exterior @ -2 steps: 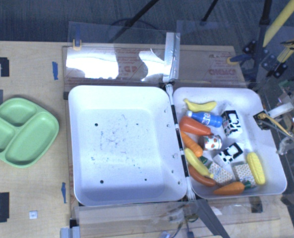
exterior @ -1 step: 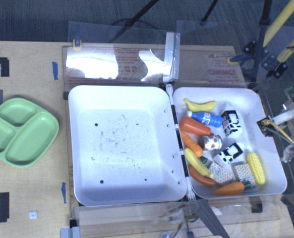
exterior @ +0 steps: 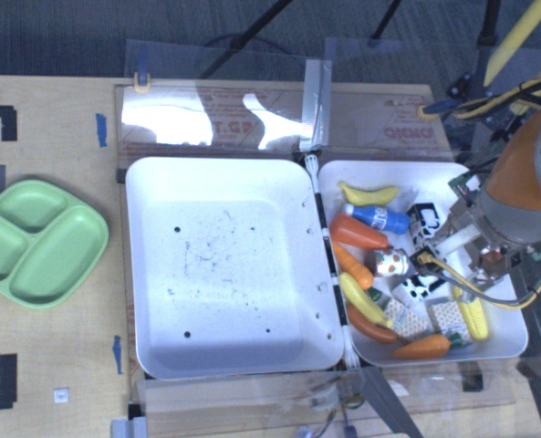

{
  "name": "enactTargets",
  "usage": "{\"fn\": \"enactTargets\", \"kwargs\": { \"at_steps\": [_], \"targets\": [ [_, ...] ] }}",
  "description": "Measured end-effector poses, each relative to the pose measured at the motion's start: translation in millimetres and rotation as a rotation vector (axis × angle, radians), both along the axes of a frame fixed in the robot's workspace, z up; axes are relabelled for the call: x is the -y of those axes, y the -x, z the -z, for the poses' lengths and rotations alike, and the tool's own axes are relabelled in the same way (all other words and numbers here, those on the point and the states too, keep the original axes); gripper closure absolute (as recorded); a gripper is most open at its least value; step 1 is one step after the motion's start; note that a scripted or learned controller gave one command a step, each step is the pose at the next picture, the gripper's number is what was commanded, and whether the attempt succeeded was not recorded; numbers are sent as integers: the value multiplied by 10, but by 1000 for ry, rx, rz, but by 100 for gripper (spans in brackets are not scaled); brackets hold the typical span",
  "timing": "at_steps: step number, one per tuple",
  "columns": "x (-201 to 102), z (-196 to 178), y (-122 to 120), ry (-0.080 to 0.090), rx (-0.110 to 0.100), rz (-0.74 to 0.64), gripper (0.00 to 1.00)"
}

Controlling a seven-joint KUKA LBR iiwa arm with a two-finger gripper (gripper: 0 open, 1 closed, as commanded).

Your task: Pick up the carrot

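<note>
Carrot [exterior: 422, 346]: orange, lying flat against the near wall of the right bin [exterior: 434, 173], at about 6 o'clock in that bin, its green end pointing toward 3 o'clock.

Seen from the bench side, left to right:

- A green plate [exterior: 69, 245] sits well apart from the work.
- The left bin [exterior: 224, 254] comes next.
- The right bin holds the crowded toys.
- The gripper [exterior: 427, 261] hangs near the bin's middle, at about 12 o'clock from the carrot and over a black-and-white toy [exterior: 422, 286]. From here I cannot tell whether it is spread or closed, and nothing can be seen held in it.

Hazards, as judged from this layout:

1. **Wrong target.** A second orange piece [exterior: 350, 263] lies along the bin's 9 o'clock wall and a red-orange one [exterior: 359, 233] lies at 10 o'clock. Both are nearer the gripper's present spot and could easily be taken for the carrot.
2. **Crowding.** A banana [exterior: 361, 299] and a dark red piece [exterior: 372, 328] touch or nearly touch the carrot's 9 o'clock end, and the corn [exterior: 473, 318] sits just beside its green end. A descent could catch a neighbour as well.
3. **Wall.** The carrot hugs the near wall, so a closing grip may strike the rim or roll the carrot away.
</note>
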State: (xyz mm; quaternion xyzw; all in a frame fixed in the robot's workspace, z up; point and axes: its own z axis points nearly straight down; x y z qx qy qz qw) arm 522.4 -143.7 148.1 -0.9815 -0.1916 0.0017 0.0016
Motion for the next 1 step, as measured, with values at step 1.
{"fn": "enactTargets", "kwargs": {
  "at_steps": [1],
  "targets": [
    [-66, -313, -861, 2, 3, -10, 0]
  ]
}}
